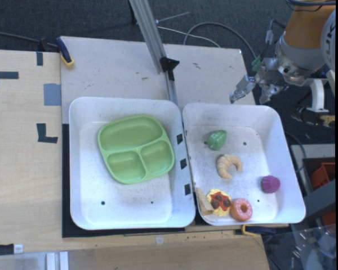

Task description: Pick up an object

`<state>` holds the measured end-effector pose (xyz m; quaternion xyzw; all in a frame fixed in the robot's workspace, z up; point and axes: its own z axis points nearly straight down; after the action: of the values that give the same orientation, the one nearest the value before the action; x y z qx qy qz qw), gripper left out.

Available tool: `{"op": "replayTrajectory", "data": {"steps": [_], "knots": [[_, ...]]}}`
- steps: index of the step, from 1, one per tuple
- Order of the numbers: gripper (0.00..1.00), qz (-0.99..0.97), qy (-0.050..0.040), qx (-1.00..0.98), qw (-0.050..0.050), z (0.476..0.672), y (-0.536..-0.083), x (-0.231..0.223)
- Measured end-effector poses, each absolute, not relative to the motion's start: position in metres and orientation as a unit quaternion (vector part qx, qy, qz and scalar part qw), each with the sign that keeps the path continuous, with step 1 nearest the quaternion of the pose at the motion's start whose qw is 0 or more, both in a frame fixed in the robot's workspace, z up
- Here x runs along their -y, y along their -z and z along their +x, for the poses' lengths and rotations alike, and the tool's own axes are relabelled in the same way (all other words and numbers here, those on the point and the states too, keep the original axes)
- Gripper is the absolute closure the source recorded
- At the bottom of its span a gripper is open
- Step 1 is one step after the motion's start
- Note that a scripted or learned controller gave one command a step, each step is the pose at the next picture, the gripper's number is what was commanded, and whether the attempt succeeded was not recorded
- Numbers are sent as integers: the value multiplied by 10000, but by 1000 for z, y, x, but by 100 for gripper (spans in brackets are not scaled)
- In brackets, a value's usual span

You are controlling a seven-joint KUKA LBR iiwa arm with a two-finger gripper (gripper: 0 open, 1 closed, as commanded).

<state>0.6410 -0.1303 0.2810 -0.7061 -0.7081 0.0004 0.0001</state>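
The right bin (284,151) holds several toy foods: a green leafy piece (217,139), a tan croissant (229,165), a purple lump (270,183), a pizza slice (216,201) and a pink donut (241,209). My gripper (251,94) hangs over the bench just behind the right bin's back rim, up and to the right of the green piece. Its fingers stand apart and open, with nothing between them.
The left bin (81,167) holds a green divided plate (136,148). A slanted metal pole (152,30) comes down to the gap between the bins at the back. Cables lie on the dark floor behind the bench.
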Motion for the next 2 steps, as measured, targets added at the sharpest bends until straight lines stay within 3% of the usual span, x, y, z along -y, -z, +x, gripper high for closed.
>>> {"op": "replayTrajectory", "data": {"steps": [1, 2], "knots": [[0, -7060, -6, 7082, 0, 641, -281, 130], [0, -7061, -24, 7081, 21, 649, -226, 124]]}}
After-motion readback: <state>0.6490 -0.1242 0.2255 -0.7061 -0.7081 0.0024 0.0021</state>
